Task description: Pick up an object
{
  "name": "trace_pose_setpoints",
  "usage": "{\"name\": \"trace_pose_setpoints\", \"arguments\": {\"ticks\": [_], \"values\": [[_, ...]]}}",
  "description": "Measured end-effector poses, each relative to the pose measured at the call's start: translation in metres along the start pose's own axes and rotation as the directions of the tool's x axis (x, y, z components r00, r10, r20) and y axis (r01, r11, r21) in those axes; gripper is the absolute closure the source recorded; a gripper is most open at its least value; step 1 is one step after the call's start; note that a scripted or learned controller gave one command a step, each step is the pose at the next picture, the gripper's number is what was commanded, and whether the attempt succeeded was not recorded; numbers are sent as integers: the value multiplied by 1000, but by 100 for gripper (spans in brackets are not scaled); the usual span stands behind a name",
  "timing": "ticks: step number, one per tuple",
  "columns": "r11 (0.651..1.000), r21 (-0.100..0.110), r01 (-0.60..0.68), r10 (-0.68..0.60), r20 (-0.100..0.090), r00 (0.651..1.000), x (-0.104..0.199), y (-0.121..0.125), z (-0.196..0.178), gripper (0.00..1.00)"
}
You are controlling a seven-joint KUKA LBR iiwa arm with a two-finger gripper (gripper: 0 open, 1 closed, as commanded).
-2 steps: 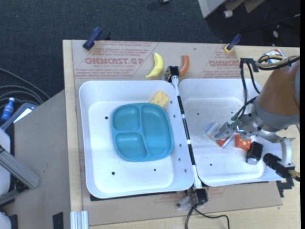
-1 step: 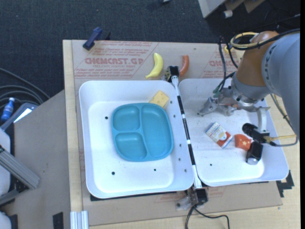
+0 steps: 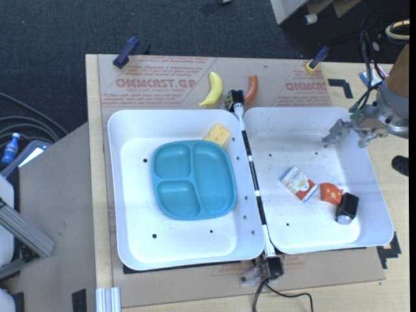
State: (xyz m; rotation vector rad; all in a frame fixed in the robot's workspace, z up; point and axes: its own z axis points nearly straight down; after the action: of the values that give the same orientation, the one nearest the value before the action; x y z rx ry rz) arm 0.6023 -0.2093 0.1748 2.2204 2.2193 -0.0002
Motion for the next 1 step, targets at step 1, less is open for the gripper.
{"name": "trace_pose_setpoints", "arguments": {"ticks": [1], "values": [[1000,4,1,-1,-3,1000,52,-61,62,0]]}}
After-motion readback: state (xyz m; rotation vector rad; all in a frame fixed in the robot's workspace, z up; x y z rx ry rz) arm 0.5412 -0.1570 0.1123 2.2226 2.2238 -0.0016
